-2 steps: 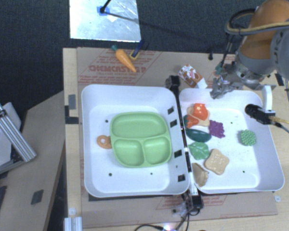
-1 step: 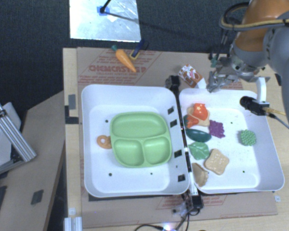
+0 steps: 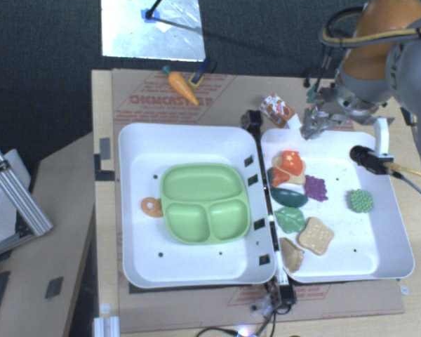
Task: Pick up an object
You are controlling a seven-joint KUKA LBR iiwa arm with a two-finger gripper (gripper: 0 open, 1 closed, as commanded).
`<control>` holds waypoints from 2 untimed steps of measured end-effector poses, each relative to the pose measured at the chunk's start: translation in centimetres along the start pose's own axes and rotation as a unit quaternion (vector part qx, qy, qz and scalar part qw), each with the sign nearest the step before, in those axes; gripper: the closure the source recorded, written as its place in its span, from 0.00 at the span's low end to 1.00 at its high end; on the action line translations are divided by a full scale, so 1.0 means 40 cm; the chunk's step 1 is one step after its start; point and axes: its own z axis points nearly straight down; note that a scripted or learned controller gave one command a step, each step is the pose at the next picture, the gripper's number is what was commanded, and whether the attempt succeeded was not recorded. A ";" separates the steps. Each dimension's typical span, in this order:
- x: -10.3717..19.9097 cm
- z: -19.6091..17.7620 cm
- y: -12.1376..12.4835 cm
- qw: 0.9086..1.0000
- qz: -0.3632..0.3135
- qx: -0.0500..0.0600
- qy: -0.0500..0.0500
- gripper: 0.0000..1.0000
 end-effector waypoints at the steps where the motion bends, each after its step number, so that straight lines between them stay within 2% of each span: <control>1: -0.025 -0.020 0.003 1.000 0.002 0.000 0.000 1.00; 2: -0.005 0.011 0.003 1.000 0.001 0.000 0.000 1.00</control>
